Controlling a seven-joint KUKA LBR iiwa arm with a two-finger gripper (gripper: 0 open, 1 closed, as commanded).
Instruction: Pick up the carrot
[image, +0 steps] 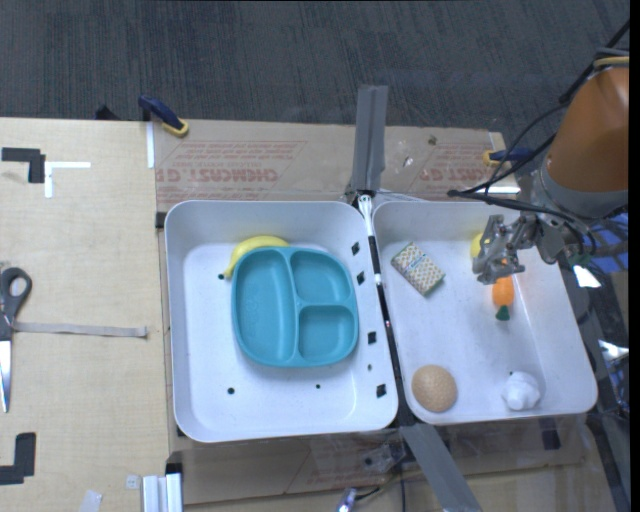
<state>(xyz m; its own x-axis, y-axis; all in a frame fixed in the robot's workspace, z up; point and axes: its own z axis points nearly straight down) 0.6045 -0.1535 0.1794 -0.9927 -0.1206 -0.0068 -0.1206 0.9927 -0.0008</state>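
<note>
I am hovering the gripper (497, 268) just above the carrot (503, 293) in the right bin (560, 395), jaw state unreadable, the pickup itself remaining.

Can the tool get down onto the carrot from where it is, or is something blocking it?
Probably yes. The tool hangs right over the carrot in the right bin, almost touching its top. The patterned block, the round brown ball and the white lump all lie well aside.

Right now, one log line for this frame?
task: pick up carrot | tool: right bin, directly above carrot | carrot: on bin floor | grasp: unconfirmed
</note>
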